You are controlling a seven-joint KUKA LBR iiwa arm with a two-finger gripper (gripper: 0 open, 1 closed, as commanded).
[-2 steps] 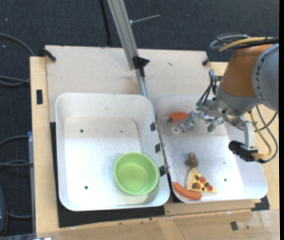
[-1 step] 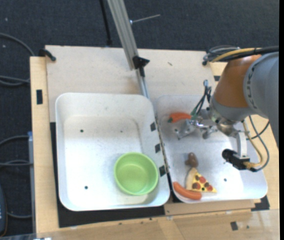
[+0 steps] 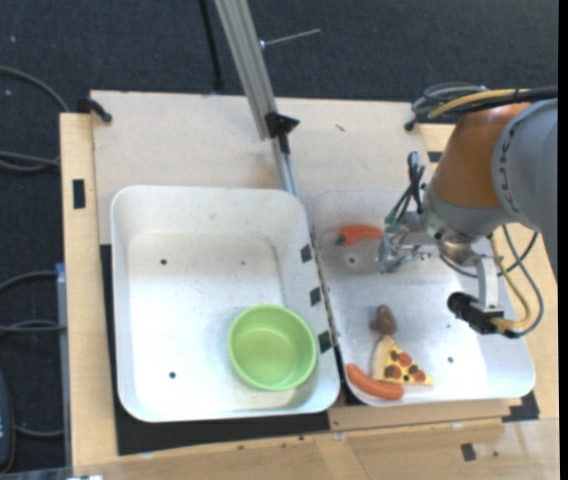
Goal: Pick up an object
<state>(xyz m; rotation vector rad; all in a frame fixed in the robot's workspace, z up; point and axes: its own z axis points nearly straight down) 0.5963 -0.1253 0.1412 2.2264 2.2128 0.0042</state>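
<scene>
The pincer (image 3: 396, 253) hangs low in the right bin (image 3: 494, 373); whether it is released or clenched cannot be told. Just left of it lies 1 carrot (image 3: 360, 234): seemingly light, stiff, slick, best pinched across its middle.

Small orange carrot-shaped toy (image 3: 360, 233) lying flat, upper left of right white bin (image 3: 494, 368), near gripper (image 3: 392, 257).

Grey arm (image 3: 524, 158) from the right, orange-banded wrist bent downward, end effector (image 3: 396, 253) low, pointing left.
</scene>
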